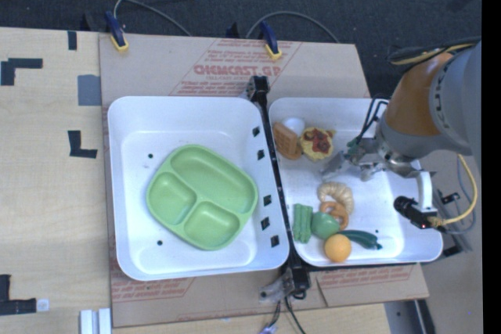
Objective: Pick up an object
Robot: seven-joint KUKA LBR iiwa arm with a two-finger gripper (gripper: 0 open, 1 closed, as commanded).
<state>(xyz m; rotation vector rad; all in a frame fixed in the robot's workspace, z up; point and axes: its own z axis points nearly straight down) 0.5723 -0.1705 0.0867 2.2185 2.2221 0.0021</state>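
- Looks like the reach-in step: the arm point(438, 102) comes in from the right and the gripper point(354, 158) hangs over the right bin point(419, 250), nothing between its fingers that I can see.
- Fingers are a grey blur from up here, so honestly can't tell if they're apart or together.
- Closest target is probably the tart point(317, 142), just left of the gripper; the pretzel point(336, 200) sits just below it.
- Next move, I'd guess: line up over one item, drop straight down, close on it, lift clear of the pile.
- Count in the right bin: one bread point(286, 141), one tart, one pretzel, one orange point(337, 248), roughly three green veggie bits point(317, 224), plus a small white thing point(293, 124).
- Left bin point(129, 121): one green plate point(202, 195).
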